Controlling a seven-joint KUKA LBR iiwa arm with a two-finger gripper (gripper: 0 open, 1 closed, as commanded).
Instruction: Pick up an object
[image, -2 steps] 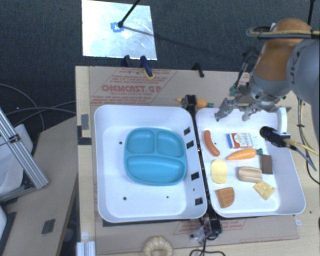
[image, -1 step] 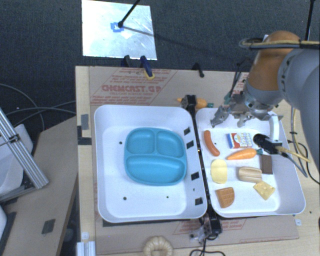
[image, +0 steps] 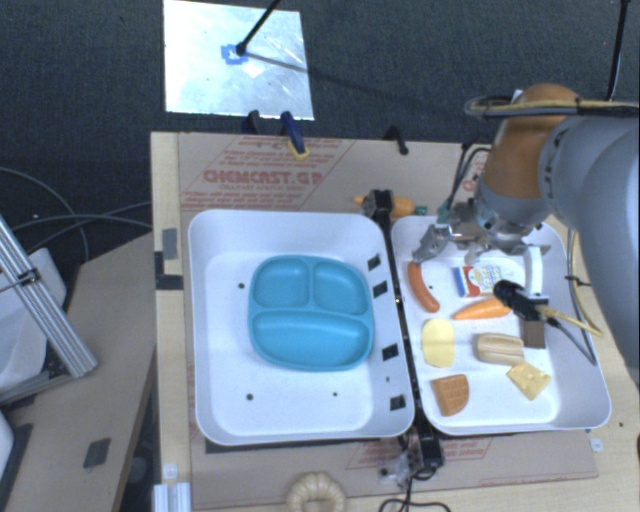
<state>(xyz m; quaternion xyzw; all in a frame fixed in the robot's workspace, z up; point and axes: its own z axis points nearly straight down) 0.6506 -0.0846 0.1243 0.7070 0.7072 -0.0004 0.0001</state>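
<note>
At the far left corner of the right bin (image: 512, 424), the gripper (image: 432, 245) hangs low with its fingers (image: 421, 252) apart and nothing between them. We place the nearest candidate for the task, a red sausage (image: 422, 287), just beside and toward the camera from the tips, lying free on the bin floor close to the wall shared with the left bin (image: 228, 402). Outward from there lie a printed packet (image: 481, 277) and a carrot (image: 482, 310), the two nearly touching. Nearer the camera are a pale yellow piece (image: 437, 342), a tan loaf-shaped block (image: 498, 348), a cheese wedge (image: 528, 380) and an orange-brown slice (image: 450, 393). We judge the risks as follows. The sausage is round and slim, so it may roll or slip as the fingers close. It lies near the wall, so one tip could strike the rim on the way down. A closure aimed toward the packet could catch the carrot as well. By our count the bench (image: 110, 320) bears two bins. The right bin holds seven loose things, one of each kind. The left bin holds one blue plate (image: 310, 310) with three compartments. One grey arm (image: 590, 170) reaches in.
</note>
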